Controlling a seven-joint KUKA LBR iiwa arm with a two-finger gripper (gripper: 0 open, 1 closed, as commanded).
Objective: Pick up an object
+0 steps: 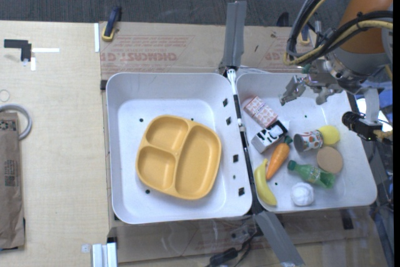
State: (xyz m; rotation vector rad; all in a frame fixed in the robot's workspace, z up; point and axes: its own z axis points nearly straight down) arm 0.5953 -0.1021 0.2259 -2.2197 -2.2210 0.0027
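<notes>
- Since two white bins sit side by side, start with them: the left bin [119, 134] holds one yellow divided plate [179, 157], the right bin [365, 194] all the small objects.
- Above the right bin's back half hangs the one arm [369, 6], its gripper [309, 89] poised over bare floor with its fingers spread apart and nothing between them.
- Candidates to pick number eight: one pink box [259, 110], one black-and-white carton [269, 136], one carrot [278, 160], one banana [264, 185], one green bottle [312, 174], one small can [307, 141] touching a yellow lemon-like piece [329, 135], one brown disc [329, 161], one white ball [302, 194].
- Crowding is the likely trouble: carton, carrot and banana touch or overlap, so a descent there could pinch two things or nudge one away.
- Round pieces such as the ball or the lemon-like piece could squirt out of closing fingers.
- Straight down from here, I judge the fingers would close on nothing.
</notes>
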